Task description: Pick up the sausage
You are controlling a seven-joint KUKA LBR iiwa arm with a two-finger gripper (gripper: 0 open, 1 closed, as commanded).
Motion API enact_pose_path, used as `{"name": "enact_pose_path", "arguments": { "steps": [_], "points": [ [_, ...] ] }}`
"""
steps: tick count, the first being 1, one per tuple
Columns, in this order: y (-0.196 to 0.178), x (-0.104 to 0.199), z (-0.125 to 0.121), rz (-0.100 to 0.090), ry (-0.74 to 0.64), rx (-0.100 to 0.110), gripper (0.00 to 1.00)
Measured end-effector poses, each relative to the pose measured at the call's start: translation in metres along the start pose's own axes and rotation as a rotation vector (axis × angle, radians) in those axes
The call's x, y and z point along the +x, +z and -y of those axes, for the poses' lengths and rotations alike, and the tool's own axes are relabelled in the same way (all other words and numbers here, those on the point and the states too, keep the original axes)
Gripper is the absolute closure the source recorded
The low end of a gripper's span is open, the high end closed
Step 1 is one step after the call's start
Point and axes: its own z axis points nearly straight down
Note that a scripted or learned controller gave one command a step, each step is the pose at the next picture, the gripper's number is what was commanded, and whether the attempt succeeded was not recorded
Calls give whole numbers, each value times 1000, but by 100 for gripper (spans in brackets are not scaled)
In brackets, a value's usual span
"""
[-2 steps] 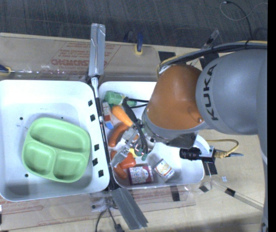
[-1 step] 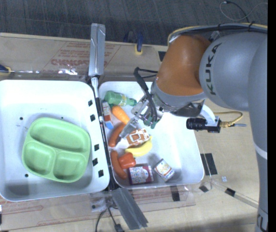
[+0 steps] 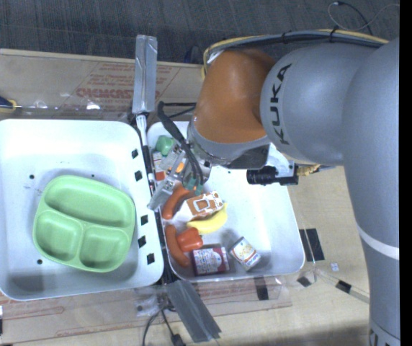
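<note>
The sausage (image 3: 175, 202) is a short reddish-orange link lying at a slant near the left wall of the right bin (image 3: 281, 215). My gripper (image 3: 174, 180) comes down from the big grey and orange arm and hangs right over the sausage's upper end, very close to it or touching it. The wrist and cables hide the tip of the gripper. A second orange-red long piece (image 3: 172, 245) lies further down along the same wall.
Packed around the sausage are a white and orange carton (image 3: 204, 205), a yellow banana (image 3: 212, 223), a red item (image 3: 190, 238), a dark red jar (image 3: 209, 260), a small can (image 3: 244, 253) and a green piece (image 3: 164, 145). The left bin (image 3: 19, 143) holds a green divided tray (image 3: 83, 222).
</note>
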Motion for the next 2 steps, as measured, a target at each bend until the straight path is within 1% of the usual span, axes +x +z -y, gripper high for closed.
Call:
{"name": "enact_pose_path", "arguments": {
  "steps": [1, 2],
  "points": [
    [-10, -77, 22, 4, 94, -1, 0],
    [0, -28, -38, 0, -229, 0, 0]
  ]
}}
